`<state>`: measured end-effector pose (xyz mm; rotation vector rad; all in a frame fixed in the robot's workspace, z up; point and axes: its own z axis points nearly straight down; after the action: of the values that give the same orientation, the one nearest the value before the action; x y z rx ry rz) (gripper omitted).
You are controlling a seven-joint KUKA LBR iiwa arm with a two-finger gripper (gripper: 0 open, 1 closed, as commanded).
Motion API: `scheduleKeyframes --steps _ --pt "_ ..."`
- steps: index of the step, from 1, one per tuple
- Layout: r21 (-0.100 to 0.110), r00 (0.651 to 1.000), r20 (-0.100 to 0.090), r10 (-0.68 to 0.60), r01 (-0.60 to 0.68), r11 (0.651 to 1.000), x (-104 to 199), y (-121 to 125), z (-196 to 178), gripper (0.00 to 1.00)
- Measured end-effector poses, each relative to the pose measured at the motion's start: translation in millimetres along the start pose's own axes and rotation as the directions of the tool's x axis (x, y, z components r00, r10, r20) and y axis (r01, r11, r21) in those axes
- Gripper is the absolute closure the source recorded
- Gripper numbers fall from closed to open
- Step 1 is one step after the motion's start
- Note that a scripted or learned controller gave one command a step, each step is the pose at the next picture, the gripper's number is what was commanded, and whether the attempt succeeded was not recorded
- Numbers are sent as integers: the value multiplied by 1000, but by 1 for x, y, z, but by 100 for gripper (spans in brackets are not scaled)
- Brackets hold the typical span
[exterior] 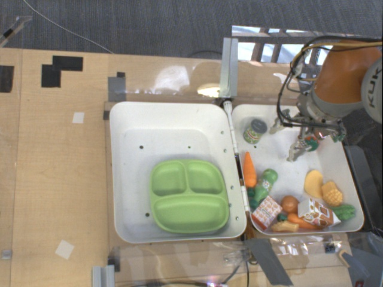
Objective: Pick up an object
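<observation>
My gripper (301,143) hangs over the upper middle of the right bin (354,178), below the orange-banded wrist (344,73). A small red and green thing (310,141) shows right beside its tip; I cannot tell whether it is held. Lower in this bin lie a carrot (249,169), a green bottle (266,181), a small printed box (267,211), a round orange-brown fruit (289,203), a yellow piece (313,183), a corn cob (332,192) and a carton (317,211). A small can (257,129) lies at the upper left, left of the gripper.
The left bin (128,160) holds a green divided plate (189,195) in its lower half. A metal divider (234,154) separates the two bins. Black cables (293,76) loop down from the wrist. The wooden bench (54,178) stretches to the left.
</observation>
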<state>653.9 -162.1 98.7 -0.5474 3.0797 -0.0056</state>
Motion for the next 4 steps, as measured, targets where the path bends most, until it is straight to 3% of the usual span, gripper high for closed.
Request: scheduleKeyframes --steps 1,2,3,4 --pt "2 998 -3 -56 56 998 94 -15 8 0" --pt "-3 997 1 81 -81 997 26 45 9 0" --pt "0 988 2 155 -155 988 59 101 7 0" --pt "5 989 20 149 -149 989 53 100 -8 100"
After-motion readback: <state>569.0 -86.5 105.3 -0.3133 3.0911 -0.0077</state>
